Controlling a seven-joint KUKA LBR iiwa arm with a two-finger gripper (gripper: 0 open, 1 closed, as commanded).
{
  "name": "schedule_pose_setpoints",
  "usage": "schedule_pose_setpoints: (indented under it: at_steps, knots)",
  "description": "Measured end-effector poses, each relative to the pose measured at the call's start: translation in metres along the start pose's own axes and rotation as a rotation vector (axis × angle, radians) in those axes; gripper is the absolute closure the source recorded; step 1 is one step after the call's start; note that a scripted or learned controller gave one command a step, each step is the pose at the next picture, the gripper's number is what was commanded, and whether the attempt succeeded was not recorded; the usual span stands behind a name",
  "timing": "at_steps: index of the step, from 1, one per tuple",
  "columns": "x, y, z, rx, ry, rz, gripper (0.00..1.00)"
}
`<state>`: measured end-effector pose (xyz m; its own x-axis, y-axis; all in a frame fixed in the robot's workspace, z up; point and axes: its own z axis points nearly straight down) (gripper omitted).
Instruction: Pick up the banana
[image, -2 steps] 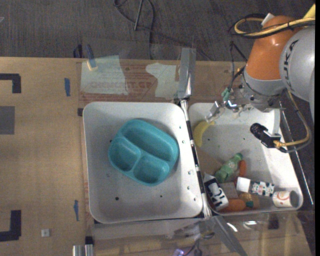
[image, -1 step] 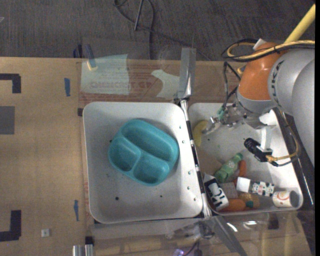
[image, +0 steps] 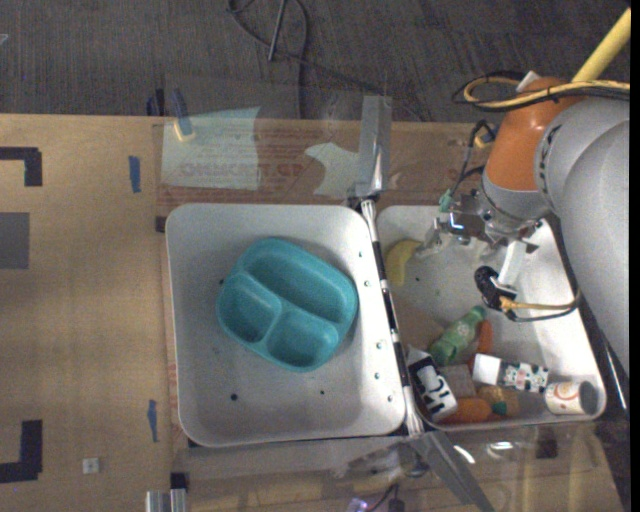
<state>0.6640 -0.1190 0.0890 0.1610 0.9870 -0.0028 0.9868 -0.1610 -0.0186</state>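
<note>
**Claw above the right bin, banana to its left**

The grey arm with the orange band (image: 525, 150) reaches in over the right-hand shallow white plastic bin (image: 560, 345), and its two-finger claw (image: 462, 226) hangs near that bin's far left part. Whether the claw is released or clenched cannot be told at this slant; nothing can be made out between its tips.

The pale yellow curved banana (image: 401, 260) lies just left of the claw and slightly nearer the camera, against the bin's left wall, apart from the claw.

Below the claw, toward the bin's near edge, lies a clutter: a green plastic bottle (image: 457, 336), a white cylindrical container with small printed marks (image: 511, 374), an orange carrot-shaped piece (image: 472, 409) and a black-and-white packet (image: 431, 388).

Well to the claw's left, the other white bin (image: 200, 380) holds a teal plastic divided tray (image: 288, 301).
</note>
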Motion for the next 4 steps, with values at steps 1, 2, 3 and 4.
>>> schedule_pose_setpoints:
  at_steps: [1, 2, 3, 4]
  knots:
    - [0.01, -0.016, 0.0, -0.025, -0.002, -0.28, 0.0]
    - [-0.002, 0.003, -0.088, -0.024, -0.002, -0.366, 0.0]
    - [0.016, -0.011, -0.011, -0.024, -0.003, -0.464, 0.0]
    - [-0.018, 0.008, 0.001, -0.028, -0.003, -0.25, 0.0]
